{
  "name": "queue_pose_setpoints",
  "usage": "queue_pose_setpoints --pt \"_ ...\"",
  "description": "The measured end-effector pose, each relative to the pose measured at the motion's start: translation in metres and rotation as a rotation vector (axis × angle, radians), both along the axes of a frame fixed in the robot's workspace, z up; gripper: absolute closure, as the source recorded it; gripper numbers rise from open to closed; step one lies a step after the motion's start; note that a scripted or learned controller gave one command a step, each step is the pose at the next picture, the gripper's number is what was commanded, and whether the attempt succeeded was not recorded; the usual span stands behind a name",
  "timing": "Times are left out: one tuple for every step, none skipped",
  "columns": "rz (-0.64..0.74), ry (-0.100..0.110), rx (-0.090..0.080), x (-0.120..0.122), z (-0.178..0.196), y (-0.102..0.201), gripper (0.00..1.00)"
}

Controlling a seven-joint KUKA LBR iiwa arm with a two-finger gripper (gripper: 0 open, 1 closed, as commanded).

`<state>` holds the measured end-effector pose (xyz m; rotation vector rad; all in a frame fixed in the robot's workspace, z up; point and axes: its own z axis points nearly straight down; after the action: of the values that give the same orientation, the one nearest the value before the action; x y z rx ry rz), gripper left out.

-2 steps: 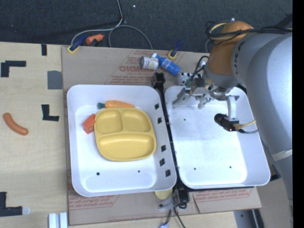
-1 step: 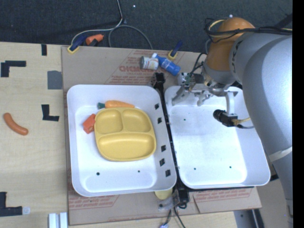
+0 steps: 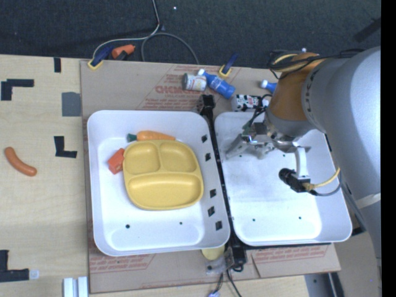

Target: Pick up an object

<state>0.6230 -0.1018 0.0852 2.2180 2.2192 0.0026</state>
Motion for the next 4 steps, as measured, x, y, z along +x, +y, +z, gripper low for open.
queue_pose_setpoints --pt "0.001 0.002 0.000 0.018 0.001 0.008 0.00" --pt "0.002 0.002 0.002 0.047 0.000 -0.005 0.00" --pt "0.003 0.001 0.000 0.046 0.011 -0.005 1.00" --pt "0.003 0.002 -0.002 0.046 0.010 -0.005 0.00"
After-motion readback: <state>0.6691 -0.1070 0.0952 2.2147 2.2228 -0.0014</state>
